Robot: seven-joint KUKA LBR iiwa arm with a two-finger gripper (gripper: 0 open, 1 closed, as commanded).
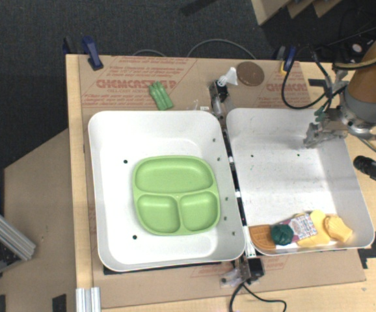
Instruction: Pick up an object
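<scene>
- The step in hand looks like the approach: the grey arm with its orange band [370, 83] reaches in from the right, and its claw [319, 132] hangs over the far right part of the right shallow white bin [285, 174], with nothing seen between its tips.
- Whether the claw is spread or pressed together I cannot tell; it is small and dark against the arm's own parts.
- The things to pick lie heaped in the near corner of that bin: a dark green round lump [281, 234], a small printed packet with a pale label [302, 225], a yellow block-like piece [318, 234] and an orange-yellow rounded piece [337, 228], all touching or just beside one another, on what seems a tan flat piece [258, 236].
- That heap sits well apart from the claw, toward the camera and slightly left of it, along the bin's near wall.
- The next move, as I judge it, calls for travelling toward the near edge, settling on one piece and descending; the crowding and the wall leave little room for the tips.
- The left white bin [110, 174] holds a light green three-compartment plastic tray [175, 194].
</scene>
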